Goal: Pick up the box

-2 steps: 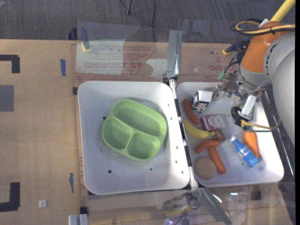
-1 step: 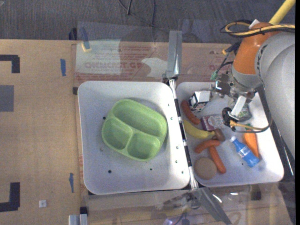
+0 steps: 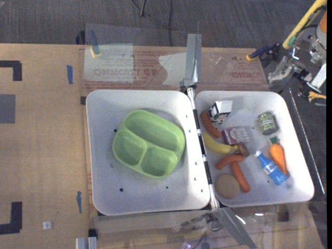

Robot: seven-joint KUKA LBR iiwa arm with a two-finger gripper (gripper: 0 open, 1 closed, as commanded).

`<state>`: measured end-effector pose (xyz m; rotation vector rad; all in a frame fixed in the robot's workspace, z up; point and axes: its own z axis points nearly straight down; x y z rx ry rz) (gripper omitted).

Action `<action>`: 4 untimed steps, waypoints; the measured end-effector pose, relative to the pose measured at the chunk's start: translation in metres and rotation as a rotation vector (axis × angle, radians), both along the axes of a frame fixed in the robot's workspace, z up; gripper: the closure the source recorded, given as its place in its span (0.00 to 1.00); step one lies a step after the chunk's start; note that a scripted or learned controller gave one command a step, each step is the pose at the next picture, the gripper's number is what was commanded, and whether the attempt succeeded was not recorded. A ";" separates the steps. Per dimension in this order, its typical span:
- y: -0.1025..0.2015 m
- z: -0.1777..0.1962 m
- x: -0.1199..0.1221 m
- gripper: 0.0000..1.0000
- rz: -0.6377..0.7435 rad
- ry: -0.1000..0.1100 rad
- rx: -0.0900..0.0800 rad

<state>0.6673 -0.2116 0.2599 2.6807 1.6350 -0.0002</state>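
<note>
Two boxes lie in the right bin (image 3: pixel 301 139). A small white box with dark print (image 3: pixel 221 109) rests near the bin's far left corner, touching a red-brown sausage (image 3: pixel 207 122). A maroon box (image 3: pixel 236 135) lies flat toward the middle, next to a banana (image 3: pixel 218 144). My gripper (image 3: pixel 284 69) hangs outside the bin, beyond its far right corner, well away from both boxes. Nothing is visible between its fingers, and the grey wrist parts blur together there.
The right bin also holds a green can (image 3: pixel 266 122), a carrot (image 3: pixel 278 157), a blue bottle (image 3: pixel 271 168), two more sausages (image 3: pixel 236 169) and a round brown bun (image 3: pixel 226 185). A green divided plate (image 3: pixel 149 144) sits in the left bin (image 3: pixel 98 180). A yellow pole (image 3: pixel 306 17) slants at top right.
</note>
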 end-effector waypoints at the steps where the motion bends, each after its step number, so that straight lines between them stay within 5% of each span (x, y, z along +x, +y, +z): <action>1: 0.039 -0.134 0.001 0.00 0.000 -0.004 0.001; 2: 0.080 -0.175 -0.031 0.00 -0.071 0.001 0.002; 3: 0.079 -0.163 -0.030 1.00 -0.074 -0.003 0.003; 4: 0.066 -0.073 0.000 1.00 -0.319 0.000 0.001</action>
